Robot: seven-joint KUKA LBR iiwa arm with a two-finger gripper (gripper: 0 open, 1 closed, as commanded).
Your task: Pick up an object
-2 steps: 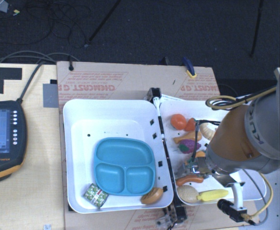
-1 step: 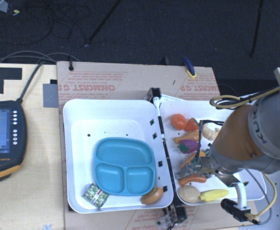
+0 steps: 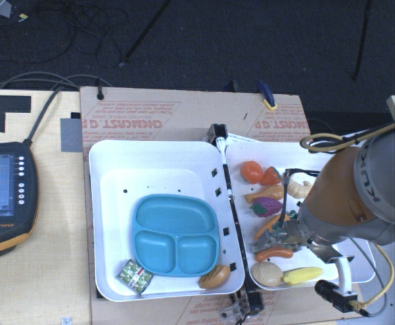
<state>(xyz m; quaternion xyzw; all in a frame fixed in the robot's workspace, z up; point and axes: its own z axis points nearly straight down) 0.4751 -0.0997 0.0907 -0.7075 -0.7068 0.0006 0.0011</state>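
White bins (image 3: 109, 181), blue tray (image 3: 176, 234) (arm (image 3: 346, 195) overhead)

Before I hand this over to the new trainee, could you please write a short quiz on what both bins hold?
1. True or false: the blue divided plate lies in the right bin.
2. Which lies nearest the yellow banana? A) beige egg-shaped item B) orange tomato C) green packet
3. Fill in: the brown croissant-like item touches the plate's ____ corner.

Key: 1 false, it lies in the left bin; 2 A; 3 lower right.
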